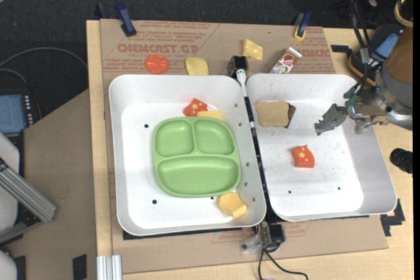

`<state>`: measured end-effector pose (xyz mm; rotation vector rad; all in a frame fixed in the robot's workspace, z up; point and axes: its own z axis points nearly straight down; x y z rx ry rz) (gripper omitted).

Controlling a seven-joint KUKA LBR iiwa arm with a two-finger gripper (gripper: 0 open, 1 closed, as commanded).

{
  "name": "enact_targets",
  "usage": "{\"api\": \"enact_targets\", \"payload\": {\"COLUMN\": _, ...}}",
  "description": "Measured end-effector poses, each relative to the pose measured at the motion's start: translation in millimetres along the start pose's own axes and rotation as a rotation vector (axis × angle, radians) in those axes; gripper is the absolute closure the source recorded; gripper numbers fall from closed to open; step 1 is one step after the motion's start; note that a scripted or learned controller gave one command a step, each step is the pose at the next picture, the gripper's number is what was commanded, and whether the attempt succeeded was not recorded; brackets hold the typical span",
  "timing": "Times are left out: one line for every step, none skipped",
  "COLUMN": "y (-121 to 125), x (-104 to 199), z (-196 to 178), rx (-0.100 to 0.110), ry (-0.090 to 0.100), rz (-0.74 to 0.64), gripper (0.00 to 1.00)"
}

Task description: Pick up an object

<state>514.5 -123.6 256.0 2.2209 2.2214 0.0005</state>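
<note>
The right bin (367, 193) holds a brown slice of toy bread (273, 113) at its back left and a small red strawberry-like piece (302, 157) near its middle. My gripper (328, 121) hangs over the right bin's back right part, to the right of the bread and up-right of the red piece, touching neither. In the left bin (125, 141) a green divided plate (195, 157) lies in the middle. A red piece (195, 107) and a yellow piece (211, 115) sit at the plate's far edge, and a yellow wedge (231, 204) lies at its near right.
Behind the bins on the cardboard lie an orange round piece (156, 63), a yellow piece (196, 66), a cheese wedge (252, 49), a small carton (286, 61) and a black object (237, 65). Blue clamps (125, 20) (301, 26) grip the board's back edge.
</note>
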Motion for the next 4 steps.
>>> {"api": "enact_targets", "payload": {"y": 25, "x": -4, "z": 88, "rx": 0.008, "ry": 0.002, "rz": 0.000, "gripper": 0.00}}
{"api": "enact_targets", "payload": {"y": 20, "x": 12, "z": 176, "rx": 0.007, "ry": 0.003, "rz": 0.000, "gripper": 0.00}}
{"api": "enact_targets", "payload": {"y": 21, "x": 10, "z": 162, "rx": -0.001, "ry": -0.001, "rz": 0.002, "gripper": 1.00}}
{"api": "enact_targets", "payload": {"y": 72, "x": 86, "z": 65, "rx": -0.013, "ry": 0.001, "rz": -0.010, "gripper": 1.00}}
